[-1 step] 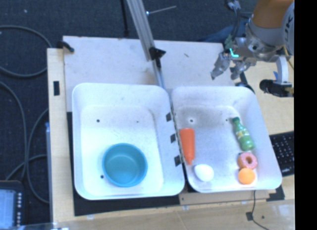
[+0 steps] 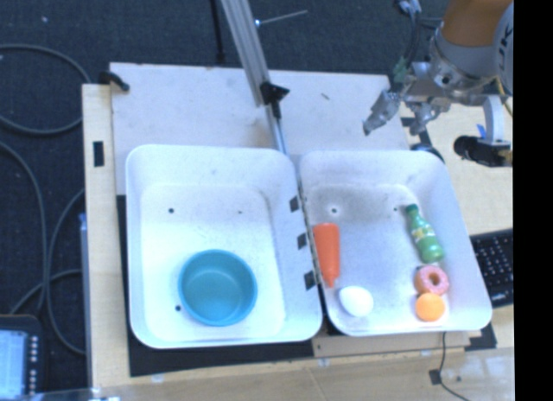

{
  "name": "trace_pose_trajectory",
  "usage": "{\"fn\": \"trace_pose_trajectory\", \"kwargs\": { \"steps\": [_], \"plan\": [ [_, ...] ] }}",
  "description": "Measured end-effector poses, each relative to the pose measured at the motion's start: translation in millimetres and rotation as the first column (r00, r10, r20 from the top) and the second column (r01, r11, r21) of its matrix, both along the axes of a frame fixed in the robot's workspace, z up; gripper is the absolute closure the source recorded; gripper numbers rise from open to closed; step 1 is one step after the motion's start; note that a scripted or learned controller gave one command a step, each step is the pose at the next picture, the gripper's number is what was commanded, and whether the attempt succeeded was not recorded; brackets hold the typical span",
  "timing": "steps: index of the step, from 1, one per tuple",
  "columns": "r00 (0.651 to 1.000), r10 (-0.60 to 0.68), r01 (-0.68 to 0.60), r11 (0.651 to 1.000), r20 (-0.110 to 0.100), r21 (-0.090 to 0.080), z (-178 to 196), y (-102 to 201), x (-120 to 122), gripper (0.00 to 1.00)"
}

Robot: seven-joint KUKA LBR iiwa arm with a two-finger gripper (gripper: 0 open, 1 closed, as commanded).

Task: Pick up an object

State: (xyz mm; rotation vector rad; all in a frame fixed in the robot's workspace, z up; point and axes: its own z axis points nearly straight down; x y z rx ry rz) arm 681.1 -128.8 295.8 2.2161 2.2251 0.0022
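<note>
Along the right bin's (image 2: pixel 458 209) left wall lies the carrot (image 2: pixel 327 252); we judge it light, stiff and smooth, best pinched across its middle. Above the far rim, our gripper (image 2: pixel 399 116) hangs spread and unladen.

a pale wooden bench (image 2: pixel 190 101) sits on dark carpet (image 2: pixel 104 10); a slanted aluminium rail (image 2: pixel 244 36) crosses the top from 12 o'clock down to the seam between the bins; black cables (image 2: pixel 34 200) loop over the floor at 9 o'clock; a black keyboard (image 2: pixel 492 265) lies at 3 o'clock beside the bench; a small screen (image 2: pixel 17 360) glows at 8 o'clock
</note>
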Motion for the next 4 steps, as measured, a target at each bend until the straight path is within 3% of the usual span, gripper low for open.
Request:
{"fn": "trace_pose_trajectory", "kwargs": {
  "steps": [2,3,4],
  "plan": [
    [1.000,-0.010,0.010,1.000,-0.006,-0.003,-98.7,5.0,-16.0,0.00],
    [1.000,-0.006,0.006,1.000,-0.005,-0.004,-148.1,-6.9,-19.5,0.00],
    [1.000,-0.005,0.005,1.000,0.003,-0.002,-131.8,-6.9,-17.6,1.00]
  ]
}}
